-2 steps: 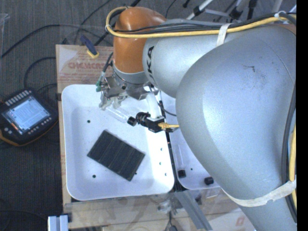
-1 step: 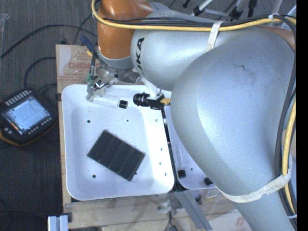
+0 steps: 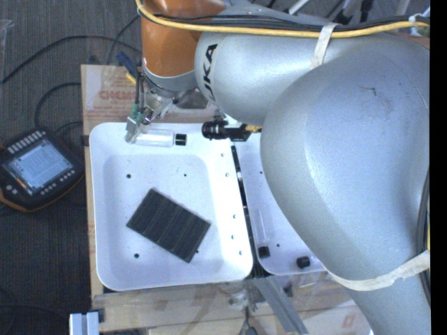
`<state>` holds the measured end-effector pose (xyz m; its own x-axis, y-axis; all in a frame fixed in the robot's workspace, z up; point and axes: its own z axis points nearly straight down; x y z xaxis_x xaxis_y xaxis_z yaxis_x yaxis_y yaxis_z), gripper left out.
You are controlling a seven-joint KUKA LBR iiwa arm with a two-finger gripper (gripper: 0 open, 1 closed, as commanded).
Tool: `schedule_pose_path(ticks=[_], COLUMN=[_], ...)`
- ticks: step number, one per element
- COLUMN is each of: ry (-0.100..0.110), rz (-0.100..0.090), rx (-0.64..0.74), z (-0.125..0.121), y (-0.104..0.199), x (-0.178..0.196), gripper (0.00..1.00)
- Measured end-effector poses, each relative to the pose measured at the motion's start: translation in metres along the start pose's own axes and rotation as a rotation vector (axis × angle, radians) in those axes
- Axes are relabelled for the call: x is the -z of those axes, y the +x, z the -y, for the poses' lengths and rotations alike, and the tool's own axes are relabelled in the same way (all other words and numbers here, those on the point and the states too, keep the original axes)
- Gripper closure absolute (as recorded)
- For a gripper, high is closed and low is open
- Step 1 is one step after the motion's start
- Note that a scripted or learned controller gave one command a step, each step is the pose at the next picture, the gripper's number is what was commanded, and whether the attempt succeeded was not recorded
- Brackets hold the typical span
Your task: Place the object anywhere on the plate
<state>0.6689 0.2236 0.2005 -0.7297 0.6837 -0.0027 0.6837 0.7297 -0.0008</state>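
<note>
Lying on left bin [image 3: 105, 208] far rim, clear tube with black cap [image 3: 159, 139], tool [image 3: 138, 121] just beside it, finger state indiscernible, dark ridged plate [image 3: 168, 225] on bin floor.

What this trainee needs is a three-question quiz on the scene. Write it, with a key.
1. True or false: the clear tube lies on the dark plate.
2. The gripper is nearest to: A) the clear tube; B) the dark plate; C) a red ball.
3. Fill in: the tube's cap is coloured ____.
Key: 1 false, the tube lies apart from the plate, at the far edge of the bin; 2 A; 3 black.
</note>
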Motion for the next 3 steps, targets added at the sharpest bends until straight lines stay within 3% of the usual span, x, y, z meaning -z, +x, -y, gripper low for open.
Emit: schedule_pose_path(ticks=[1,2,3], ry=[-0.001,-0.002,-0.004], rz=[0.0,0.0,0.0], rx=[0.336,0.594,1.103], z=[0.013,0.012,0.004], y=[0.008,0.026,0.016], x=[0.138,0.233,0.232], gripper=[1.0,1.0,1.0])
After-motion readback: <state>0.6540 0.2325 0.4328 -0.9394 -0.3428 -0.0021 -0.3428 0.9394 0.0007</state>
